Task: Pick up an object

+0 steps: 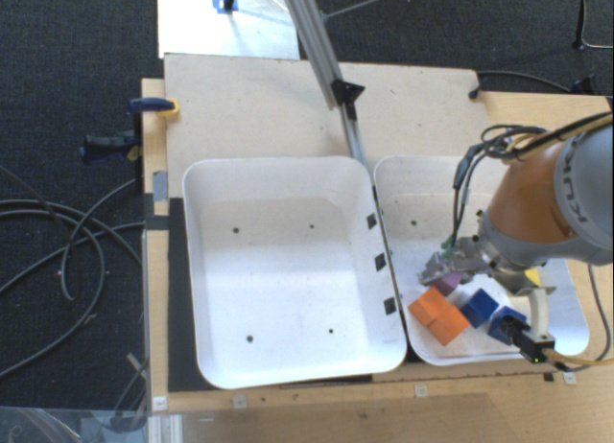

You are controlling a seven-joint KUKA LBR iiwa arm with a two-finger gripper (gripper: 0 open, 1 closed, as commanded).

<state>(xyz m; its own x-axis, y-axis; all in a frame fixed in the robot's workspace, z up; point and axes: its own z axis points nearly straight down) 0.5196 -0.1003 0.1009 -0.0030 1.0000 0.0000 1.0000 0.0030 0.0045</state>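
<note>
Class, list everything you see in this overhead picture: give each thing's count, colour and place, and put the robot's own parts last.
Bins: two, white, side by side on the bench.
Orange block: one, orange, near front of the right bin.
Blue block: one, blue, right of the orange block.
Purple piece: one, purple, just behind the orange block, partly hidden by the gripper.
Clamps: two, blue, at the bench's left edge.
Cables: several, black, on the floor at left.
Arm: one, grey and orange, over the right bin.
Gripper: one, above the blocks.
</note>
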